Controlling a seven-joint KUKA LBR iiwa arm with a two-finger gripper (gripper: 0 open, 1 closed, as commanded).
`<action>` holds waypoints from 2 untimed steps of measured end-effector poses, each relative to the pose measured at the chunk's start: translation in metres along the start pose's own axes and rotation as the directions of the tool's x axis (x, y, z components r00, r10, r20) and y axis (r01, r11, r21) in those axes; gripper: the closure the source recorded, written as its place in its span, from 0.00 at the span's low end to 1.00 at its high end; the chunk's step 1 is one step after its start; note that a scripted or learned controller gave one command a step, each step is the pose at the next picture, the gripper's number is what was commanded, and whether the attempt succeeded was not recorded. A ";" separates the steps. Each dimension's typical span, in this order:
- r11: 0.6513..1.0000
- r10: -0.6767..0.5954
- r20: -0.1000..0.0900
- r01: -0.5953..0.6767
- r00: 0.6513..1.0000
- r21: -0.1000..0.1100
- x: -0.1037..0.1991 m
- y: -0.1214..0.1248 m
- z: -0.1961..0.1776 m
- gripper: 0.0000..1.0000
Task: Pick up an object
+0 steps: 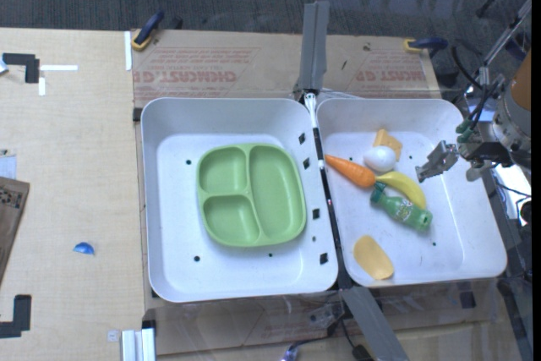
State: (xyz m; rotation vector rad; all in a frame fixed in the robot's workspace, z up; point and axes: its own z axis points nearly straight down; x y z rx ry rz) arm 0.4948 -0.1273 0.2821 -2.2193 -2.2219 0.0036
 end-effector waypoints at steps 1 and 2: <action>1.000 0.001 0.001 -0.001 1.000 0.001 -0.001 0.001 -0.008 1.00; 1.000 0.028 -0.001 -0.028 1.000 0.001 0.009 -0.009 0.126 1.00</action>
